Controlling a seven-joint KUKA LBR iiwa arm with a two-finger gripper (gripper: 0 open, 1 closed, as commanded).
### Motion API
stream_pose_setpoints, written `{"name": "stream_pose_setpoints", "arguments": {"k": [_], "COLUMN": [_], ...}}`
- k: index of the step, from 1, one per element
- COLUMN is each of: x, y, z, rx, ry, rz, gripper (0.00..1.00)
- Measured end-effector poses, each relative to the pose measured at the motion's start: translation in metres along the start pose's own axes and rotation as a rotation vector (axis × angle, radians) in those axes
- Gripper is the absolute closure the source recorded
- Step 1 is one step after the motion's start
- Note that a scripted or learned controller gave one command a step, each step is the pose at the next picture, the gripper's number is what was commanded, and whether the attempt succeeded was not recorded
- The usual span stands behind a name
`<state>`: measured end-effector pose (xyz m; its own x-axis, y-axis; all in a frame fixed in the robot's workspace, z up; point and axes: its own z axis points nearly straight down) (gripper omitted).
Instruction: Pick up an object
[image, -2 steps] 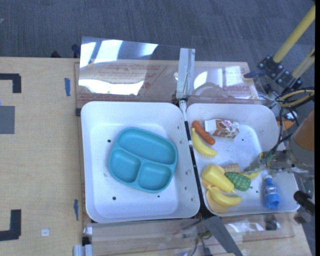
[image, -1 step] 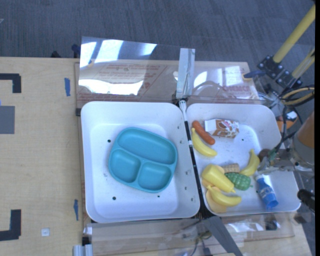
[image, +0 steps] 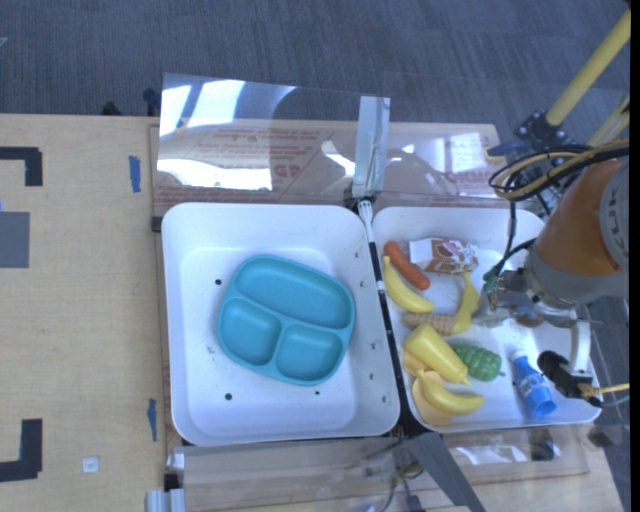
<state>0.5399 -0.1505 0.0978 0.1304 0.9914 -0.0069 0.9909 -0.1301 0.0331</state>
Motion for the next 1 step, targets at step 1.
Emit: {"name": "stream_pose_setpoints", "arguments": {"k": [1], "x": [0.0007], "y": [-0.0078], "z": [0.0103], "rx": [0.025], "ry": [0.004], "rz": [0.001], "gripper": [0.00]}}
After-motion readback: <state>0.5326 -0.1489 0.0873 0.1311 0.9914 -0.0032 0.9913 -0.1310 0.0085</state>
